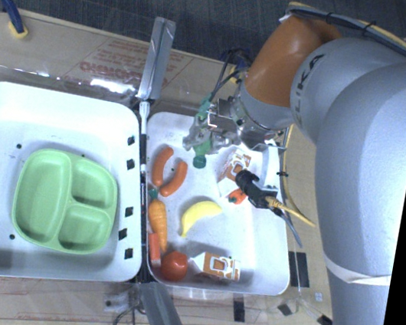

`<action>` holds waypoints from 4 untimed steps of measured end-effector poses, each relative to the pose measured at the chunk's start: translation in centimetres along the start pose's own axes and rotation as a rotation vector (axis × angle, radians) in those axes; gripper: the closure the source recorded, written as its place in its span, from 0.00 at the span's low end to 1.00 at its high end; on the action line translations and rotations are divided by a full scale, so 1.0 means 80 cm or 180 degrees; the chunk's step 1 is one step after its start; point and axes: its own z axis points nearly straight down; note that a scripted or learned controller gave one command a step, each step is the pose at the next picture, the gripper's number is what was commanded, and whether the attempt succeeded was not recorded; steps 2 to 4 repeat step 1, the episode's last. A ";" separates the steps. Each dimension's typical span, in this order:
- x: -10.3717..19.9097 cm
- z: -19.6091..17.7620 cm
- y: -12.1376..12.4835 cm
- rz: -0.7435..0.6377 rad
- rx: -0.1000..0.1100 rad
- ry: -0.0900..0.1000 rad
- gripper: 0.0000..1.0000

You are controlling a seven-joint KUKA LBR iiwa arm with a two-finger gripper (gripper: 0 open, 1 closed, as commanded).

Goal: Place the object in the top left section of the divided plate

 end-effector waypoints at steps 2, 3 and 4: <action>0.124 0.030 0.000 0.1016 0.0008 -0.0002 1.00; 0.124 0.030 0.000 0.1016 0.0008 -0.0002 1.00; 0.124 0.030 0.000 0.1016 0.0008 -0.0002 1.00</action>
